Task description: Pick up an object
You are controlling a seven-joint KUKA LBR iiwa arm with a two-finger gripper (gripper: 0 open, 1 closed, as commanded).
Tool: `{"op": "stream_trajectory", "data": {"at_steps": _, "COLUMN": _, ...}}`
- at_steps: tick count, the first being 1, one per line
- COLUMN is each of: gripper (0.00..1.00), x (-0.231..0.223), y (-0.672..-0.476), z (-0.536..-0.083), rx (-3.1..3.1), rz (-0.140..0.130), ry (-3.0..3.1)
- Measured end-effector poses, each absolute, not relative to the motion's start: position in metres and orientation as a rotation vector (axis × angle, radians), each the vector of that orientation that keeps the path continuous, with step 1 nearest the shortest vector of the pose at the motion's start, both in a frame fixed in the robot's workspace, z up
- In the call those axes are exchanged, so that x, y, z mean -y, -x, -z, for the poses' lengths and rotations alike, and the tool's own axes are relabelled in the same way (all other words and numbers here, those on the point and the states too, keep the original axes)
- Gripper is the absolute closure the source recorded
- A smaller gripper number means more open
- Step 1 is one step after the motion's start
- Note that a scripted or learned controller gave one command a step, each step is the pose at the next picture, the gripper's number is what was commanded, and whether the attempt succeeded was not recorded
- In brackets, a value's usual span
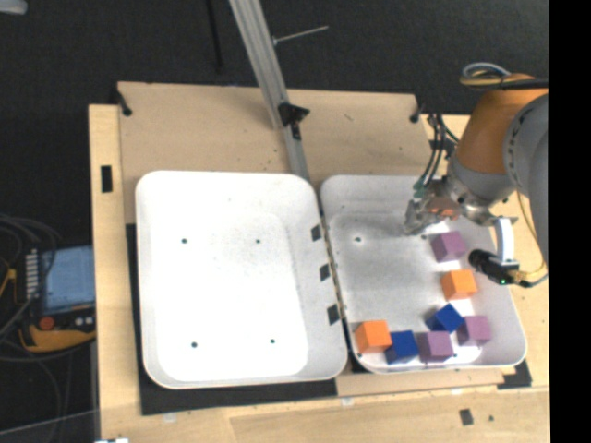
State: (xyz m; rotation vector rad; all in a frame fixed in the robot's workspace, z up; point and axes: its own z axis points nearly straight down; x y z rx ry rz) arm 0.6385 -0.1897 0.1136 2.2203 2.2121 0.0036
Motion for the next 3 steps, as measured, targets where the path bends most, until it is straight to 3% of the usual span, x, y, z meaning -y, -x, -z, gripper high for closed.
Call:
{"op": "stream_trajectory", "data": {"at_steps": 2, "gripper": 1.00, "x": 0.202, "y": -0.638, "z": -0.214, "rx": -2.220, "rz": -0.003, "ry": -2.215}}
{"op": "stream_trajectory", "data": {"at_steps": 3, "gripper": 1.00, "x": 0.154, "y": -0.641, "z": -0.222, "rx": -2.228, "rz": -0.003, "ry": -2.214}}
